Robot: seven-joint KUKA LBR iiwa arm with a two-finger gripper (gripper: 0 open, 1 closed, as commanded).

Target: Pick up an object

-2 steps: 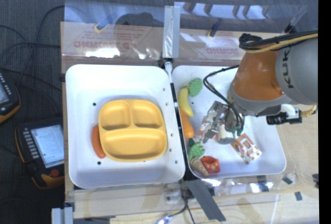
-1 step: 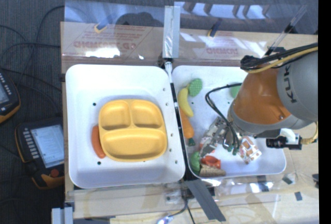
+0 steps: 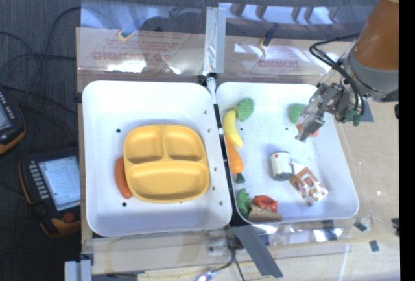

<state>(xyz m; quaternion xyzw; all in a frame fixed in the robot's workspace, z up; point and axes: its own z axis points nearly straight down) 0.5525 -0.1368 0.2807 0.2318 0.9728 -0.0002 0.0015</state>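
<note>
Hanging over the far right of the right bin, the hand sits just above a small red and green item; whether it is spread or pressed together I cannot tell. That item looks like light, stiff toy food, likely smooth, best pinched across its middle; its long axis is hidden. The banana by the left wall runs near-to-far, curved, and would suit a grip across its narrow width. The left bin bears a yellow tray.
</note>
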